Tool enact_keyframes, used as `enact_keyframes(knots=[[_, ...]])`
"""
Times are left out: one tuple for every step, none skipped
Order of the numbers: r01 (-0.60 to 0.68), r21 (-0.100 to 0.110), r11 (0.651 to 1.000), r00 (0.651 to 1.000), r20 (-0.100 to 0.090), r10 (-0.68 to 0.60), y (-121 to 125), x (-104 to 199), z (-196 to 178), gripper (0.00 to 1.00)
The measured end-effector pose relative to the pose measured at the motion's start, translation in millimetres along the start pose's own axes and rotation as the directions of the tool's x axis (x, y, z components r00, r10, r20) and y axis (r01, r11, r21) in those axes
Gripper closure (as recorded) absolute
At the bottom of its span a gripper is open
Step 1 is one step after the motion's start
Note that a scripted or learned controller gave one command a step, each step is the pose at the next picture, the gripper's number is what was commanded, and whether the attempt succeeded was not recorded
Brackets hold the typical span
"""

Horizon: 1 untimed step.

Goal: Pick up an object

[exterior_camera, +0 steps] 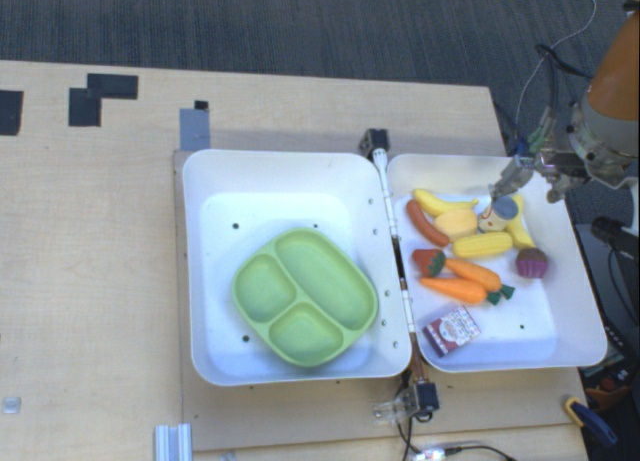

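The right bin (575,344) holds a pile of toy food: a yellow banana (431,201), a red sausage (419,222), a corn cob (483,245), two orange carrots (468,273), a purple piece (532,264) and a red-and-white packet (452,331). My gripper (523,192) hangs over the far right part of this bin, above the pile's back edge. Its fingers are spread, with the left fingertip (497,190) just above a small blue-grey round piece (506,209). Nothing sits between the fingers.
The left bin (215,249) holds a green divided plate (305,296). A ridge (392,249) separates the two bins. Cables hang behind the arm at the top right. The wooden bench spreads out to the left.
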<state>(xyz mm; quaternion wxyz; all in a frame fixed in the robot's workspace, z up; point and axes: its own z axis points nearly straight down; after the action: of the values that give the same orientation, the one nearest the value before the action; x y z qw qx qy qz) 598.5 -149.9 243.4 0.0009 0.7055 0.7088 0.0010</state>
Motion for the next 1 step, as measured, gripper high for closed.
enact_keyframes(knots=[[-0.003, -0.009, 1.000, 1.000, 0.004, 0.003, 16.5, -14.1, 154.5, 0.00]])
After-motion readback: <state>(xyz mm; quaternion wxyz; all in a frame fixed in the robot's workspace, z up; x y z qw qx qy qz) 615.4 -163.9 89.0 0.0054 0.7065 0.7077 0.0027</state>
